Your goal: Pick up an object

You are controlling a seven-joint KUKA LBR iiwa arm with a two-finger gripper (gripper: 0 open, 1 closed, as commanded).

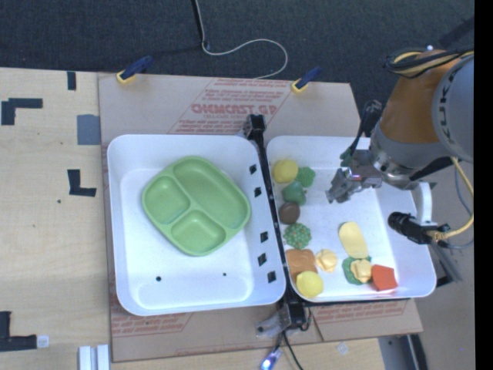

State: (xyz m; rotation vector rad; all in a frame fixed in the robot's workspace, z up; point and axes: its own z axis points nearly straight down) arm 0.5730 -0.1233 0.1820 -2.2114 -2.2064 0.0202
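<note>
My gripper [340, 190] hangs over the upper middle of the right bin [400, 206], above bare white floor. Nothing shows between its fingers. Toy food lies along the bin's left side: a yellow lemon [285, 169], a green broccoli piece [306, 177], a dark green piece [293, 193], a brown ball [289, 213], a green leafy piece [297, 234] and an orange-brown block [300, 260]. Toward the front lie a yellow ball [309, 284], a pale yellow oblong [353, 239], a small yellow piece [327, 260], a green-yellow piece [357, 270] and a red-orange block [384, 277].
The left bin [131, 206] holds a green divided plate [196, 204]. A black divider [266, 199] runs between the bins. The arm's orange band [412, 106] and grey wrist stand over the right bin's upper right corner.
</note>
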